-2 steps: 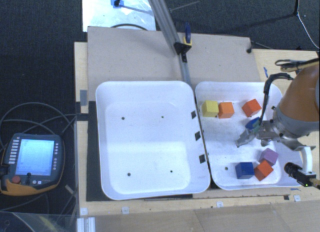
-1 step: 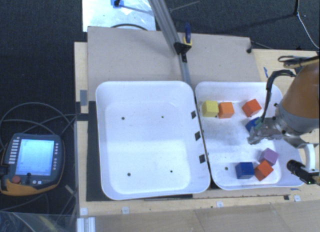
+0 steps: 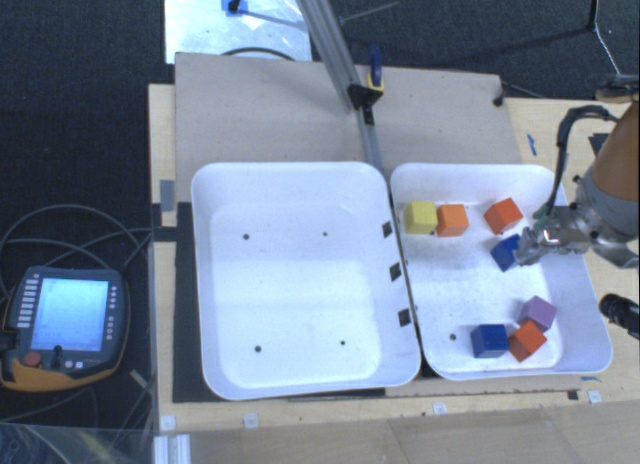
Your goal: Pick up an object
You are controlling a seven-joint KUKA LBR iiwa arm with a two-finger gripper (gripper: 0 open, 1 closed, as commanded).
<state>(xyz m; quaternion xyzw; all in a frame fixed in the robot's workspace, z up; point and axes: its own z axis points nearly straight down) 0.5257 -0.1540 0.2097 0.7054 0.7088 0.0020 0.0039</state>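
A blue cube (image 3: 505, 251) lies in the right white bin (image 3: 455, 304), touching the tip of the end effector (image 3: 530, 247), whose grip state I cannot tell; around it sit a yellow cube (image 3: 420, 217) touching an orange cube (image 3: 452, 220), another orange cube (image 3: 503, 215), and near the front a second blue cube (image 3: 489, 340), a red-orange cube (image 3: 527, 340) and a purple cube (image 3: 538, 311). The left white bin (image 3: 295, 272) adjoins it on the wooden table (image 3: 440, 102), with a teach pendant (image 3: 65, 327) on dark carpet. The grey arm (image 3: 610, 212) reaches in low.
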